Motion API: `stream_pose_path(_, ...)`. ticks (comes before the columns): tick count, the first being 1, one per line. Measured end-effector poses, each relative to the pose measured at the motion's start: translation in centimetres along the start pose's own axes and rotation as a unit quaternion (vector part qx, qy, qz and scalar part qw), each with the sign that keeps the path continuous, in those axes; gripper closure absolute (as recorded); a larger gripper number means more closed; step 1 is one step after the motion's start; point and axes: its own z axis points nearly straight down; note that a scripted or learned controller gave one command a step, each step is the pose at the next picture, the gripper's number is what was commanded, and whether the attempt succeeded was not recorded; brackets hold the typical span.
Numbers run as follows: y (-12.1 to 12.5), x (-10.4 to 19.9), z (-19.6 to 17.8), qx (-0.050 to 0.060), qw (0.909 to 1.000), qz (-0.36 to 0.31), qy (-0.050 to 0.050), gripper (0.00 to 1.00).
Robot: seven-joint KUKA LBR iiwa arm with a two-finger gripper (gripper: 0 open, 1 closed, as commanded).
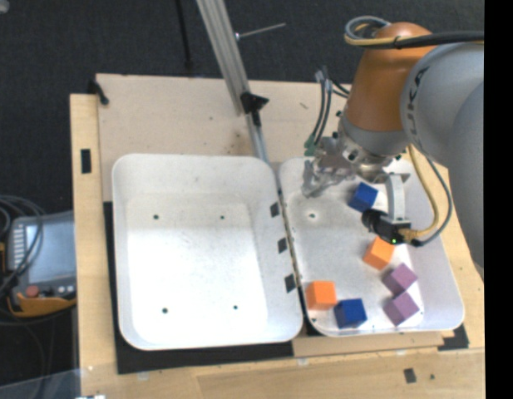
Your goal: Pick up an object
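My gripper [316, 181] hangs over the far left part of the right bin [323, 227], with nothing seen in it. A blue cube [364, 196] lies just to its right, partly under the wrist. Further toward the front lie an orange cube [377, 253], two purple cubes [400, 278] [402, 307], another blue cube [350, 312] and another orange cube [323, 293]. The two front ones sit close to the bin's near rim.
The left bin [198, 248] adjoins the right bin along a shared rim. A slanted metal rail [227, 52] reaches down to the bins' far junction. A black cable [389, 227] hangs from the wrist over the right bin. A pendant [40, 260] lies off the bench at left.
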Motion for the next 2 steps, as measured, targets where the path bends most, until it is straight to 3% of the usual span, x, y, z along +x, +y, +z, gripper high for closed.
stream_pose_path(2, -1.5, 10.0, -1.3, 0.001, 1.0, 0.0, 0.0, 1.0)
